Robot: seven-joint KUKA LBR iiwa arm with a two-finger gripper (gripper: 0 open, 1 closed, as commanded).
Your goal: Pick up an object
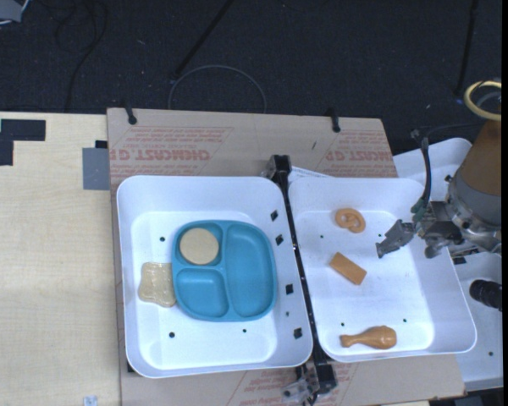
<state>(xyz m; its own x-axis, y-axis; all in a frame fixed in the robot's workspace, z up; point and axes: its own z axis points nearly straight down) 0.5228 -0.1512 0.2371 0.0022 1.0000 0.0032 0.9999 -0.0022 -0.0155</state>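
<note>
Two white bins — left [144, 201] holds blue tray [237, 282], right [406, 194] orange block [348, 268], claw [392, 239] state unclear

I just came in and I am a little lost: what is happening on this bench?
A robot arm reaches in from the right, its pincer over the right bin, beside an orange block; a pretzel-shaped piece and a drumstick also lie there. Nothing is visibly held. The left bin holds a blue divided plate carrying a round cracker, with a pale piece beside it.
</note>
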